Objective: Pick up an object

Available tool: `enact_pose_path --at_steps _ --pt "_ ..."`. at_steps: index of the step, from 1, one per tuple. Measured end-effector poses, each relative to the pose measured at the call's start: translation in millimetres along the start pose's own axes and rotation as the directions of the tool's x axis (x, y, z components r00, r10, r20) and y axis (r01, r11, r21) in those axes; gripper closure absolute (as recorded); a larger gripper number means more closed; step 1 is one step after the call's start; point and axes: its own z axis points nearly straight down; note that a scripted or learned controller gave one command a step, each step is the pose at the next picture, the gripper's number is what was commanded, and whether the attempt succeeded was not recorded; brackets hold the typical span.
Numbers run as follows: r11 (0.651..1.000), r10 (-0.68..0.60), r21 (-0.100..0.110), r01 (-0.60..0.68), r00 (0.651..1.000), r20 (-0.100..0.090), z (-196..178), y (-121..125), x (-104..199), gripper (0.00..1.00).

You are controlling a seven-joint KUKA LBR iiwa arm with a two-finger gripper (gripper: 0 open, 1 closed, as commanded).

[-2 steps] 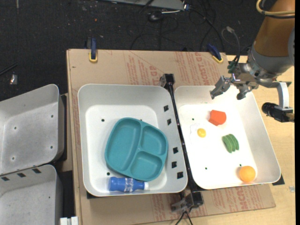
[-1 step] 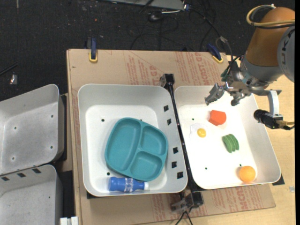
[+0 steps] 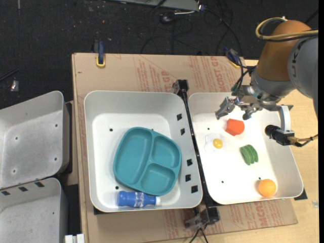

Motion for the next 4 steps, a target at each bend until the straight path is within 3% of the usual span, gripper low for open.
enact_pose_path --at_steps 1,2,3,4 --pt "1.000 0.001 0.001 -0.001 1.000 0.000 54 -2 -10 0.00" --pt "1.000 0.001 -0.006 -0.001 1.000 0.001 40 0 -10 1.00" --pt "1.000 -0.004 -0.011 0.004 1.000 0.001 -18 8 -2 1.00" --pt "1.000 -0.003 -0.009 0.003 1.000 0.001 -45 9 -2 1.00"
